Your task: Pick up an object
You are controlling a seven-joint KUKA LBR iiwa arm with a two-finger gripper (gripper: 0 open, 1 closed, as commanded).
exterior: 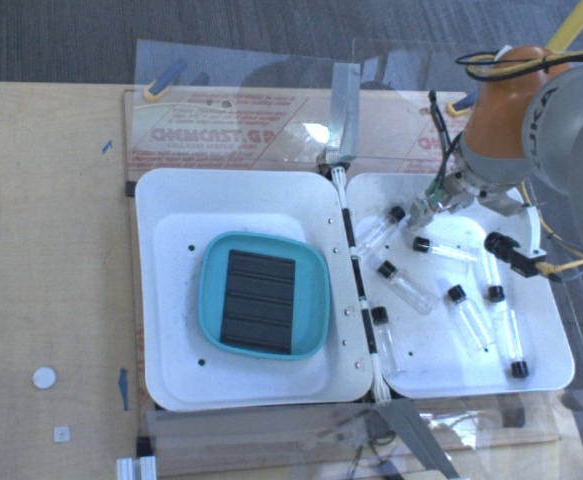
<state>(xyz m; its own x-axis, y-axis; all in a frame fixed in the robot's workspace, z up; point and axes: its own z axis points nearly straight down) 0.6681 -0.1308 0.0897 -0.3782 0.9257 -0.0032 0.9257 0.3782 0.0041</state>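
The gripper (433,204) hangs over the right bin (546,363); finger state cannot be determined. Nearest vial (379,230) lies just left, long axis diagonal, cap toward gripper.

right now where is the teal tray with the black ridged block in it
The teal tray lies in the middle of the left white bin, with the black ridged block on it, across the divider from the clear vials.

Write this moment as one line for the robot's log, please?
task: pick up object | gripper: over right bin, among vials | left bin: teal tray
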